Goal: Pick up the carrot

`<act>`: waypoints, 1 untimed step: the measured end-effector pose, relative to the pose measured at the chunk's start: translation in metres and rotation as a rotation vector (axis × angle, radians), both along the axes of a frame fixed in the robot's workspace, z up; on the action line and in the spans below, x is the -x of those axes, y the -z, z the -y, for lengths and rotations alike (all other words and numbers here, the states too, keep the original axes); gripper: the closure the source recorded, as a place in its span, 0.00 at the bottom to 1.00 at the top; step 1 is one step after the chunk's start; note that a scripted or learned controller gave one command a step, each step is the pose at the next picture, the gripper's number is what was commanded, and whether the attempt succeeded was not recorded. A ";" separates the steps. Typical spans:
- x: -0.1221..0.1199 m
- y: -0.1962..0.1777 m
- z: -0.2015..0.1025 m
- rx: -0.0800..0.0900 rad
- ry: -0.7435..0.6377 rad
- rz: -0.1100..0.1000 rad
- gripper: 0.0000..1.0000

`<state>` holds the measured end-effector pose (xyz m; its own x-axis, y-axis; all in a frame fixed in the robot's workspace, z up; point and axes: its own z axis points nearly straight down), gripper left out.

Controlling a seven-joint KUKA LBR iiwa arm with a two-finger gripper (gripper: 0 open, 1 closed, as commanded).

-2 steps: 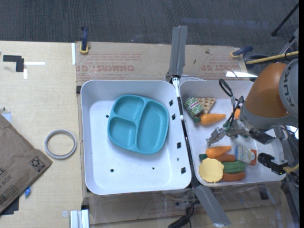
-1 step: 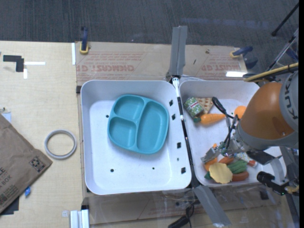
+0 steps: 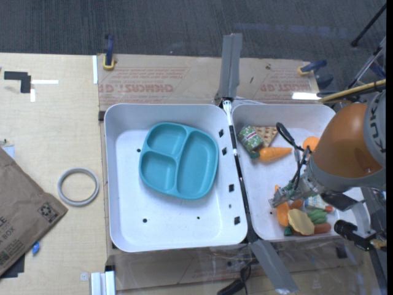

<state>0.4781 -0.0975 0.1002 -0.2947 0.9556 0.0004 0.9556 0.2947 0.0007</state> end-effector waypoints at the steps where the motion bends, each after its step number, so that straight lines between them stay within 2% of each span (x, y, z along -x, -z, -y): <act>1: -0.001 -0.009 0.001 0.000 0.004 0.001 1.00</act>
